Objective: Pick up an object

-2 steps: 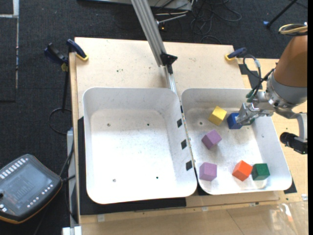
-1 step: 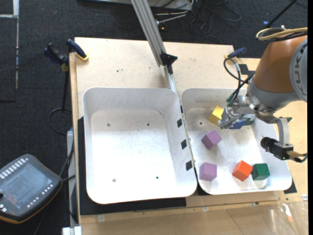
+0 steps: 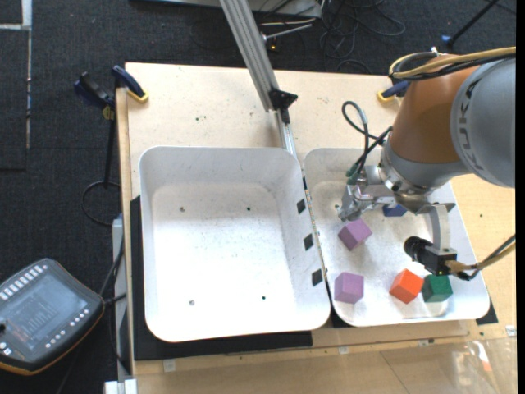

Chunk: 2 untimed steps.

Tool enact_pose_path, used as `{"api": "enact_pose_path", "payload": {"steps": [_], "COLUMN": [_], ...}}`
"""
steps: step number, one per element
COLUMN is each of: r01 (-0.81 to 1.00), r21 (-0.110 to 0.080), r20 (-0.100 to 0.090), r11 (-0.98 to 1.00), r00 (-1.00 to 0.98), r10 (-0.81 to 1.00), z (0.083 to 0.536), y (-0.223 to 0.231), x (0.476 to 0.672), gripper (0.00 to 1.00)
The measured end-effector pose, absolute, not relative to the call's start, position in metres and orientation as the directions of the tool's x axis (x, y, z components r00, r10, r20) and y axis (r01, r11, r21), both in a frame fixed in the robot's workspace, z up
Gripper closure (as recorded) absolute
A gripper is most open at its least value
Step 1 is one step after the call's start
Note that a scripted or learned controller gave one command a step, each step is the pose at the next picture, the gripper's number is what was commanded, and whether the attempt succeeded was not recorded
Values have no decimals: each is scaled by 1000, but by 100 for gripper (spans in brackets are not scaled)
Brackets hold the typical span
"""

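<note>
Bench (image 3: pixel 205 97): pale wood board, speckled, sitting over dark floor. Two shallow white bins lie directly on it, side by side and touching along their inner rims. The right bin (image 3: pixel 467 306) sits under the gripper (image 3: pixel 354 206); the left bin (image 3: pixel 164 179) is off to the gripper's left. Beyond the gripper, a yellow-tipped clamp (image 3: pixel 388 93) grips the bench's far edge. A second, blue-handled clamp (image 3: pixel 119 84) grips the far left corner, well apart from the gripper.

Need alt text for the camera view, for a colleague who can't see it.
The grey arm's tool hangs over the right bin, just above a purple block. Nearer the front lie another purple block, an orange block and a green block.
</note>
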State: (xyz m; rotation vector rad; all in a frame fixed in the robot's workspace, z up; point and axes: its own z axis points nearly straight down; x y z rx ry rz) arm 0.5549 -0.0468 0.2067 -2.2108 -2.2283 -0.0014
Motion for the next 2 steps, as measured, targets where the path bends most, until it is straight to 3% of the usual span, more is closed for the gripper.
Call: {"api": "enact_pose_path", "payload": {"steps": [2], "r01": [1000], "r21": [1], "r20": [3], "r11": [9], "r00": [-9], "r10": [1000], "z": [226], "y": [65], "x": [545], "gripper": [100]}}
